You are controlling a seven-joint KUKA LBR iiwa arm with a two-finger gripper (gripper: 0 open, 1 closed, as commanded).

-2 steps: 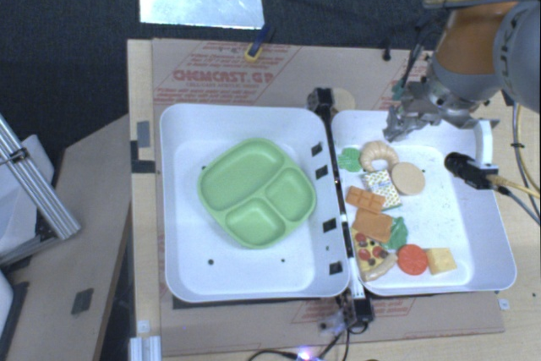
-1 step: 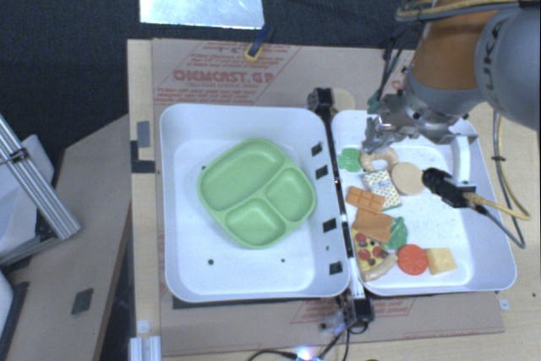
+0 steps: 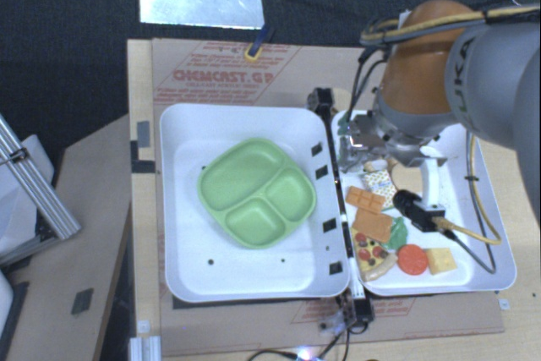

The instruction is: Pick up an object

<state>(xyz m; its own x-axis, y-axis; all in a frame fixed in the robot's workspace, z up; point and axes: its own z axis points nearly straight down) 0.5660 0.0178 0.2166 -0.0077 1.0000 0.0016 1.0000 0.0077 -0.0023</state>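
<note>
Over right bin (image 3: 494,262), gripper (image 3: 365,150) low at far left corner; finger state impossible to tell. Just beneath and nearer: patterned cracker (image 3: 378,181), waffle (image 3: 366,199), pizza slice (image 3: 373,255), tomato (image 3: 412,259). Best centred on one piece, clear of the wall.
</note>
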